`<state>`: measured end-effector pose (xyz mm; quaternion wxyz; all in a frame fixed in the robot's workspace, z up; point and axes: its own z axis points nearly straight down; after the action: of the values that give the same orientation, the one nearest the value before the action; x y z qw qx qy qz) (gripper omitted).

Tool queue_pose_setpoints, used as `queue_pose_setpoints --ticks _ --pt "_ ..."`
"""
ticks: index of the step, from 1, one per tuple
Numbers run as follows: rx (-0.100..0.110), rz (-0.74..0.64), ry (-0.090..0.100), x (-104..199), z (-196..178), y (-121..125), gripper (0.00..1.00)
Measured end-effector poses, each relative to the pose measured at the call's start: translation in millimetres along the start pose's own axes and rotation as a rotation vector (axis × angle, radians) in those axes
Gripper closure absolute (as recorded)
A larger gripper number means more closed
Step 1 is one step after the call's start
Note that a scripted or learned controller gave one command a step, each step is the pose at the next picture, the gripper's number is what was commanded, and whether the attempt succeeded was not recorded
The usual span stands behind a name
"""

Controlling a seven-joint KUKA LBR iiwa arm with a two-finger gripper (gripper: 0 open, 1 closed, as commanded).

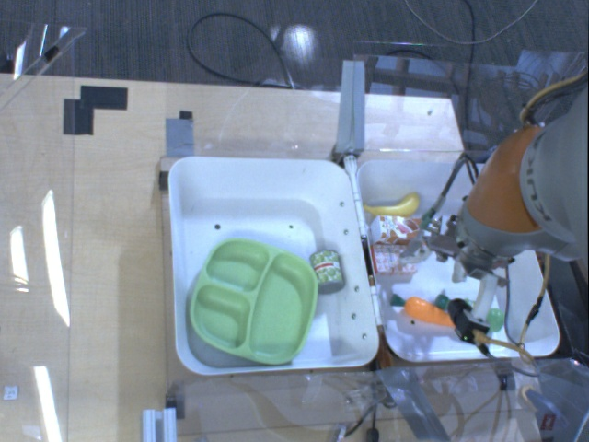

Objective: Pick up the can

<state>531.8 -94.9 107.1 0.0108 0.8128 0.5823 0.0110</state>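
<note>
The can (326, 271) is small, with a green and red label. It lies in the left bin (248, 187) against the right edge of a green divided plate (253, 300), close to the wall between the bins. My gripper (460, 270) hangs over the right bin (543, 334), well to the right of the can and apart from it. The grey arm with its orange band (502, 191) covers much of that bin from above.
In the right bin lie a yellow banana (394, 205), a red and white packet (398, 243), an orange carrot (425, 312) and small green pieces (398, 299). The plate takes up the left bin's lower half. A metal post (351, 109) stands behind the bins.
</note>
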Motion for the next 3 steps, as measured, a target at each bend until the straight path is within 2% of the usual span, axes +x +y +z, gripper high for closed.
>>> queue_pose_setpoints --ticks 1,2,3 --pt "0.024 0.193 -0.008 -26 -17 82 0.0" --pt "0.0 0.009 -0.004 5 -4 122 0.0" --pt "-0.004 -0.105 -0.005 47 3 139 0.0"
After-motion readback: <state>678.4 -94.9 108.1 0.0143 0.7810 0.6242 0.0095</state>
